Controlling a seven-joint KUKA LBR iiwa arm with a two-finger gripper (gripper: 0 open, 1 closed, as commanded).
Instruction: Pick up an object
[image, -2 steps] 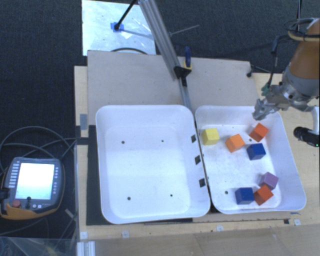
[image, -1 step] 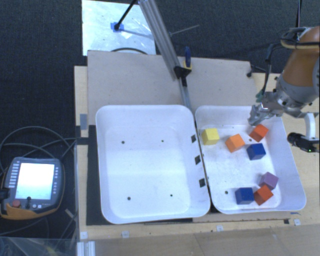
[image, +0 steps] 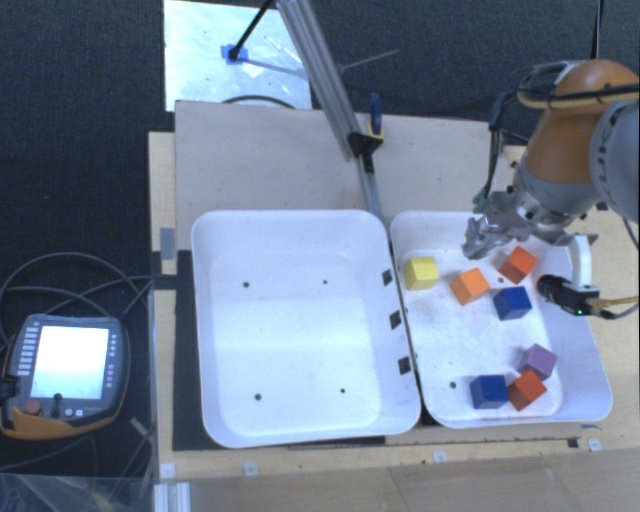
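Note:
My gripper (image: 481, 243) hangs over the far part of the right bin (image: 440, 405), just above and between the blocks. A yellow block (image: 421, 272) lies to its left, near the bin's inner wall. An orange block (image: 469, 286) sits right below the gripper, and a second orange-red block (image: 518, 264) lies to its right. A blue block (image: 512, 302) rests a little nearer the front. Nothing shows between the fingers.
At the right bin's front lie a purple block (image: 539, 359), another blue block (image: 489, 391) and an orange-red block (image: 527, 389), close together. The left bin (image: 290, 330) stands beside it. A metal pole (image: 335, 90) slants across the bench's back.

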